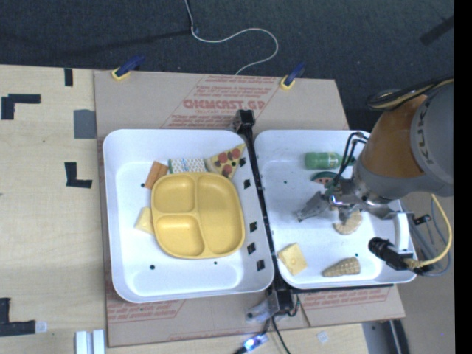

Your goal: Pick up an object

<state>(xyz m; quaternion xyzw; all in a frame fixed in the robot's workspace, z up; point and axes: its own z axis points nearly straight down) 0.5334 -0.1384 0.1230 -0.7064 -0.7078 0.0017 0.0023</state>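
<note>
My hand sits low in the right bin, beside a pale round piece; I can't tell whether it grips anything. A green cylinder, cheese wedge and cone lie nearby

Two smooth, slightly glossy white plastic bins sit on matt brown cardboard. A divided yellow plate looks like smooth plastic. The waffle cone has a rough, ridged surface. The tabletop looks like pale matt wood.
</note>
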